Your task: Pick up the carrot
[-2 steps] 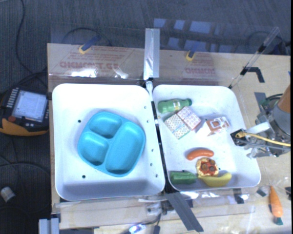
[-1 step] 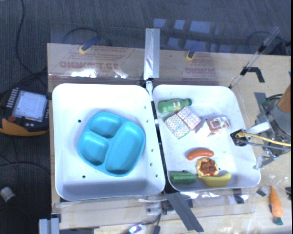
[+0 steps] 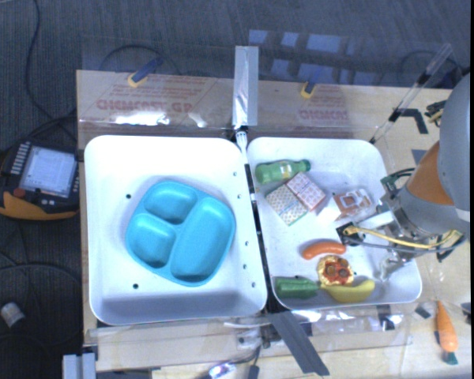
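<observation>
The carrot [image 3: 324, 249], as best the slanted view allows, is the short orange-red piece that is lying on its side near the middle of the right bin [image 3: 379, 155], pointing roughly left to right. Just below it a round pizza-like toy [image 3: 336, 271] is resting against a yellow banana [image 3: 354, 291], and a dark green vegetable [image 3: 295, 287] is lying to the left of those along the bin's near wall. Above the carrot, two checkered boxes [image 3: 296, 196] are sitting side by side, with a green bottle [image 3: 280, 170] lying beyond them and a small brown packet [image 3: 353, 202] off to the right.

The gripper [image 3: 389, 257] is hanging low over the right side of this bin, to the right of the carrot and apart from it, with yellow cable looping around it. Whether it is open or closed cannot be told here, and nothing is showing in its grasp.

In the left bin [image 3: 103, 290] a blue divided tray [image 3: 182, 231] is sitting alone. Outside the bins, an orange stick with a teal tip [image 3: 446, 335] is lying on the bench at the lower right.
</observation>
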`<state>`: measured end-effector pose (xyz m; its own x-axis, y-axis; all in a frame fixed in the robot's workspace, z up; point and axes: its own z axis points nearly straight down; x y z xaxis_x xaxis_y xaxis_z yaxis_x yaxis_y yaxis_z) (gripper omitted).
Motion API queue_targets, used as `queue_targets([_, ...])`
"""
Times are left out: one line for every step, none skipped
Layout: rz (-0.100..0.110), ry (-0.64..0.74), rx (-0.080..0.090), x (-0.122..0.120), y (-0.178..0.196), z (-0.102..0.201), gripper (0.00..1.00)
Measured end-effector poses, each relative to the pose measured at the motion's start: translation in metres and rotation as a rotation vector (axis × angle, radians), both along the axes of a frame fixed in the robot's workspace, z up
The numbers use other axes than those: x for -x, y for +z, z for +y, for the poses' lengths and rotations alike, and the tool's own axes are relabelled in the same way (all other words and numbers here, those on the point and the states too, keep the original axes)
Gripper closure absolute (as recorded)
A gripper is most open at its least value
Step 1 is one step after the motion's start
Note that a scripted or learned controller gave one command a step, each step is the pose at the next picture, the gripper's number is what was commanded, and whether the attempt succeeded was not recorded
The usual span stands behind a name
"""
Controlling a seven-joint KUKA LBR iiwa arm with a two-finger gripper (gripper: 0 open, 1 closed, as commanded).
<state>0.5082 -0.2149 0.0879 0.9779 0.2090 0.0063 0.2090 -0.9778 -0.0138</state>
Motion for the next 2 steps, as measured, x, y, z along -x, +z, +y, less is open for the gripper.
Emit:
queue_targets([0.002,0.003,0.005,0.0,0.009,0.0,1.0])
queue_targets([0.011,-0.009,0.016,0.026,0.104,-0.009,1.0])
